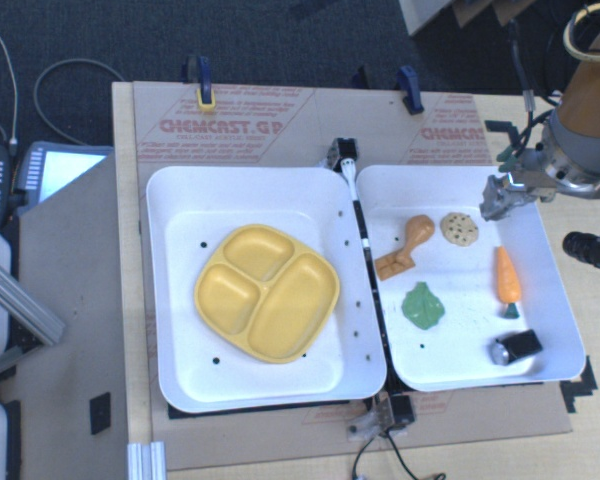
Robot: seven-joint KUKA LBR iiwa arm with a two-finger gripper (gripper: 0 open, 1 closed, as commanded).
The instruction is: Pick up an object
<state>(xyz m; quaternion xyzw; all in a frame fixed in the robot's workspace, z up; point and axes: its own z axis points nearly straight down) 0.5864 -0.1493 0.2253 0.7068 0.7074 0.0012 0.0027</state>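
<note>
Left bin point(170, 268): white, shallow, on the left half of the bench point(130, 268), its right wall touching the other bin's left wall. Inside, near the middle, a yellow divided plate point(268, 293) with three compartments, lying flat and turned at a slant to the bin's walls. Small dark dots scattered on the bin floor around the plate.

Along the seam between the bins: a thin black strip point(365, 258) running from the far edge toward the near edge of the bench.

Right bin point(460, 373): white, shallow, holding five small things. Closest to its left wall, a brown mushroom-shaped toy point(407, 247), cap toward the far side, stem pointing at the left wall. Just beyond the cap, toward the far right, a round cookie point(460, 229) with dark chips, apart from the mushroom. Nearer the front edge, in the bin's middle, a green leafy piece point(422, 305), well clear of the others. Farther right, an orange carrot point(507, 276) lying lengthwise, green tip toward the front edge. Near the front right corner, a small black and silver object point(516, 347), too small to identify.

Above the far right corner of the right bin: the gripper point(500, 200) on the grey arm, reaching in from the right, close to the cookie but apart from it. Claw state: cannot tell; nothing seen held in it.

Two blue clamps point(202, 76) at the far edge of the bench.
</note>
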